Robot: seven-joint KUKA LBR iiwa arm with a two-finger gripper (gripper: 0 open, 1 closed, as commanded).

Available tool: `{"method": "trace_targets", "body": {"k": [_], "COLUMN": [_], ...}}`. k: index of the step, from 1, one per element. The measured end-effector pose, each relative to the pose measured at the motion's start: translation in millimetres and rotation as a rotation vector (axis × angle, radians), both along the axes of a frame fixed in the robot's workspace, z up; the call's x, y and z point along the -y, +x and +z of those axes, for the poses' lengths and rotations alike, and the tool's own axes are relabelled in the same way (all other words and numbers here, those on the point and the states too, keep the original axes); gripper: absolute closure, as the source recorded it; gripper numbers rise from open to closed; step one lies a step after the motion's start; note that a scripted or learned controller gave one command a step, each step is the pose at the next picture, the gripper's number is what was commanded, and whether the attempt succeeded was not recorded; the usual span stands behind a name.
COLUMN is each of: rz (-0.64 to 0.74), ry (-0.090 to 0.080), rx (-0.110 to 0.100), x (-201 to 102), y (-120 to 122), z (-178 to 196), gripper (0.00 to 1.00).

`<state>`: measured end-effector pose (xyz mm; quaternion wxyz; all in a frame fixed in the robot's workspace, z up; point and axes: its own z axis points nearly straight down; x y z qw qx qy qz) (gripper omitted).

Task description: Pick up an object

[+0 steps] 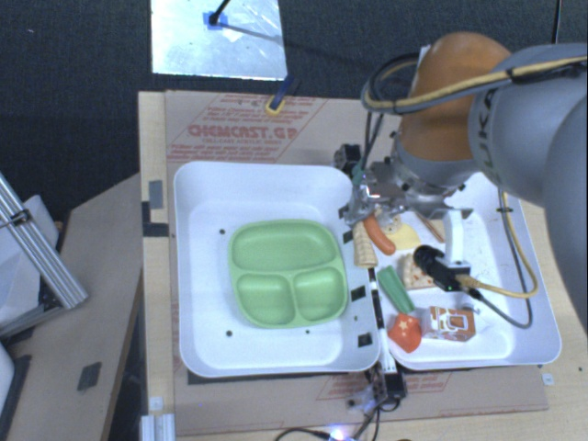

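**Plastic, Cardboard and Metal Under My Arm**

I am looking down on two bins [197,246] of smooth white plastic, faintly glossy. The green divided tray [285,274] is showing a soft satin sheen, plastic too. Beneath them the cardboard sheet [243,131] is lying matt and brown, printed in red. A foil-like panel [219,26] is gleaming at the top. My orange band [450,90] is shining glossy; my grey casing [542,127] is looking matt. The red tomato-like toy [405,332] is looking smooth.

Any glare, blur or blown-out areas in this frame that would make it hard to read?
Camera view: the foil sheet behind the bench glares brightly; the white bins are near overexposed, though the green tray stays crisp; the arm's orange band looks soft, and the items beneath it sit in shadow.
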<state>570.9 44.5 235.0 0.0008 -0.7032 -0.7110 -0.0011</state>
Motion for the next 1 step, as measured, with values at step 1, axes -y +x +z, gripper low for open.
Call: {"method": "trace_targets", "body": {"k": [1], "rz": [-0.004], "ry": [-0.002], "rx": [-0.001], "x": [-15.7], "y": [-7.5], "z": [-1.0], "gripper": [1.0]}}
